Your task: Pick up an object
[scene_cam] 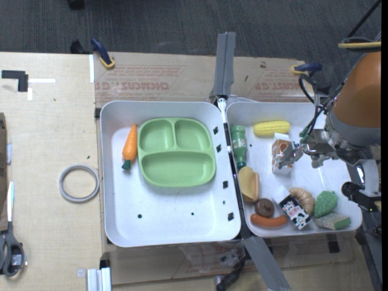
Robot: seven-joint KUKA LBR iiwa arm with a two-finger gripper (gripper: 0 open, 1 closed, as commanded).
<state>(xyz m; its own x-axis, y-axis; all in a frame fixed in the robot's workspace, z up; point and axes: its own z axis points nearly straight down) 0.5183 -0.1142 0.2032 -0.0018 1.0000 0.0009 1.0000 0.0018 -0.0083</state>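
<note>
Reaching in from the right, the gripper (pixel 295 154) sits low over the right bin (pixel 339 180), its fingers slightly parted and pressed against the right side of a small white-and-orange carton (pixel 281 152); whether the carton is truly caught between them cannot be told, since it seems to rest on the bin floor, tilted. Nearest the front wall of that bin lie a red sausage (pixel 268 220), a black-and-white cow-print box (pixel 294 213) and a pale wedge (pixel 332 222), with a dark brown round piece (pixel 264 207) just behind the sausage. A croissant (pixel 302 197) touches the cow-print box, and a green bumpy vegetable (pixel 325 202) lies just beside it on the right. Farther back, a hot dog bun (pixel 248 183) leans by the left wall, a green bottle (pixel 239 144) lies lengthwise beyond it, and an ear of corn (pixel 271 127) rests near the far wall. In the left bin (pixel 163 223), a green divided plate (pixel 176 152) sits toward the back, with a carrot (pixel 129 144) just beside its left edge. On the bench, scissors (pixel 11 247) lie at the near left, and a grey ring of tape (pixel 79 182) rests between them and the left bin.
</note>
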